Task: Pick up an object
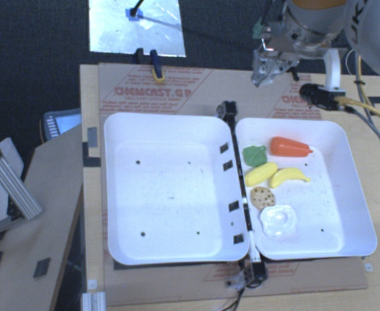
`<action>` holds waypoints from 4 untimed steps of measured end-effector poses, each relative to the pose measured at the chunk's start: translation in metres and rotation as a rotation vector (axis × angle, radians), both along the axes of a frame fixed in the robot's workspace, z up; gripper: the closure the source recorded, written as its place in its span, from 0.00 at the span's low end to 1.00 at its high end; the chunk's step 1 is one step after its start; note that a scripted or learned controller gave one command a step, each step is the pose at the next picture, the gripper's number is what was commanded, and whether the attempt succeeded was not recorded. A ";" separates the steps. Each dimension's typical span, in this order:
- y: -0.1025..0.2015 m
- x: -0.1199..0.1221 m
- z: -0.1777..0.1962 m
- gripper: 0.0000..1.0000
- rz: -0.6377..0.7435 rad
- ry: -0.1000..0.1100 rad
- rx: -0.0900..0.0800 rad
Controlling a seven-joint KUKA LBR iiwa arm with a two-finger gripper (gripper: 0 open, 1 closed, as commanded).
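The right bin [355,173] holds several toy foods along its left side: an orange carrot [289,147], a green leafy piece [255,155], a yellow corn cob [261,173], a yellow banana [289,176], a brown cookie [263,197] and a white fried egg [278,220]. My gripper [265,76] hangs high above the bench behind the right bin, well apart from all of them, with nothing between its fingers.
The left bin [112,193] lies beside the right one, joined by a black clip strip [235,173]. A shiny metal sheet [136,18] lies at the back left. Cables and a black fitting [322,96] sit at the back right.
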State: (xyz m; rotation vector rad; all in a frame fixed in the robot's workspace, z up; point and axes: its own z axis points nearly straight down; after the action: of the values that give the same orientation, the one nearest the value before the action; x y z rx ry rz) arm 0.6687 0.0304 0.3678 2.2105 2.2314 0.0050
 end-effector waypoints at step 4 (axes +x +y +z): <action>0.203 -0.040 -0.011 1.00 -0.010 0.015 -0.005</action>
State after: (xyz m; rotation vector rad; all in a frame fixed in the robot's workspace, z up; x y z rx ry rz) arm 0.6286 0.2337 0.3572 2.2258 2.2255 -0.0172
